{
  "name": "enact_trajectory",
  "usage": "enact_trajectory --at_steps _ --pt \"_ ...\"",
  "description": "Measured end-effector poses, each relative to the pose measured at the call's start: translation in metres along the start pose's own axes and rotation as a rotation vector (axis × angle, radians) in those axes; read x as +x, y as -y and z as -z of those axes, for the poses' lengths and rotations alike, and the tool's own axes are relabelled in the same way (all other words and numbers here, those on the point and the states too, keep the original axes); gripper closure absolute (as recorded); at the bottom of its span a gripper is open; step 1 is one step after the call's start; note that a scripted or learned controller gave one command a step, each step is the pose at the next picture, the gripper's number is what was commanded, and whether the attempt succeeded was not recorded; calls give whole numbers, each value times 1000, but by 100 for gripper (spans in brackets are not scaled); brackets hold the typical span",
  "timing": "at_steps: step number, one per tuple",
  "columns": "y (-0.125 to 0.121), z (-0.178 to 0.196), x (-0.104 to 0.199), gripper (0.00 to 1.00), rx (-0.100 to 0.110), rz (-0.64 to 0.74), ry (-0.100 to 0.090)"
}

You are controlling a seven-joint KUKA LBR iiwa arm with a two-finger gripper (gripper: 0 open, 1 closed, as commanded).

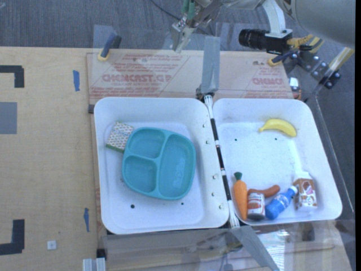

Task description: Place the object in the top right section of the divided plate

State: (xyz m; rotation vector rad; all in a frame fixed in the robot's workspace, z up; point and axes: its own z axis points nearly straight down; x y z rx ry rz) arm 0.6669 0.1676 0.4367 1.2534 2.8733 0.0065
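A teal divided plate (pixel 158 163) with three sections lies in the left bin (pixel 107 208), and nothing sits in any section. A patterned green and white sponge (pixel 119 136) rests against the plate's upper left rim. The right bin (pixel 321 151) holds a yellow banana (pixel 278 127) near its back. Along its front lie an orange carrot (pixel 240 194), a small can (pixel 255 204), a brown sausage (pixel 268 190), a blue bottle (pixel 280 203) and a small carton (pixel 305 191). My gripper (pixel 181 31) hangs high behind both bins, above the cardboard sheet, far from every object.
A cardboard sheet (pixel 141 78) lies behind the bins. A grey strut (pixel 210 66) stands at the back where the bins meet. A black camera and clamps (pixel 265 39) sit at the back right. The wooden bench (pixel 45 151) stretches to the left.
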Motion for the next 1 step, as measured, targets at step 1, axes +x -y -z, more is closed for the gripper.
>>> enact_trajectory --at_steps 1 --pt "-1 12 0 100 -7 -1 4"
